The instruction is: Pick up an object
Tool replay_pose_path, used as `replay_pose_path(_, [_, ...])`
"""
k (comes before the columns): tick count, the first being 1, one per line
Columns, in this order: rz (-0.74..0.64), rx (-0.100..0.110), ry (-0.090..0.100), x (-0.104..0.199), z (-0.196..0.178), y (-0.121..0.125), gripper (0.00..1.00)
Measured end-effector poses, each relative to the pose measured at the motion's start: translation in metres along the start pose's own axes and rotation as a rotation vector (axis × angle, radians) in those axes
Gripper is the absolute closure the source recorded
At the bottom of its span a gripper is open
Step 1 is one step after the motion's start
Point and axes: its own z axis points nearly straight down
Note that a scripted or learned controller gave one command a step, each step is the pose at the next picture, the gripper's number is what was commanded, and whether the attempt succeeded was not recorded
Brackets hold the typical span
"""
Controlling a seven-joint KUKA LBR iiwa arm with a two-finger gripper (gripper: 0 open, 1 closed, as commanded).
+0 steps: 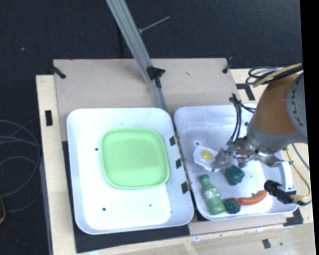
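**Two bins inspected: plate in one, four small items in the other**

The bench (200, 84) carries two shallow white bins set side by side, their inner walls touching. All positions below are given relative to the right bin (202, 119).

The left bin (83, 156), directly beside it on the far side from the arm, holds one item: a pale green square plate (134, 157) with rounded corners, lying flat near that bin's middle and closer to the shared wall than to the outer wall.

The right bin holds four small items. A fried-egg toy (204, 155), white with a yellow centre, lies near the bin's middle, toward the shared wall. A dark green lumpy object (234, 174) lies in the bin's centre, just beside the egg and apart from it. A green bottle (211, 193) with a white label lies on its side along the shared wall in the bin's near half. An orange-red carrot-shaped piece (249, 200) with a green end lies along the bin's near wall, its green end just beside the bottle's base.

The grey arm with orange band (275, 117) reaches over the bin's outer wall. The pincer (229, 159) sits low in the bin between the egg and the dark green object, near both. Whether its fingers are spread or closed cannot be told, and nothing is seen between them.
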Motion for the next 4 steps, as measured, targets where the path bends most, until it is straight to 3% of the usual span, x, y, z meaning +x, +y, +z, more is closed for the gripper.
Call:
replay_pose_path(1, [0.001,-0.006,0.0,0.0,-0.013,0.001,1.0])
replay_pose_path(3, [-0.001,-0.009,-0.001,-0.001,-0.119,0.006,1.0])
replay_pose_path(4, [-0.004,-0.005,0.0,0.04,-0.113,0.015,1.0])
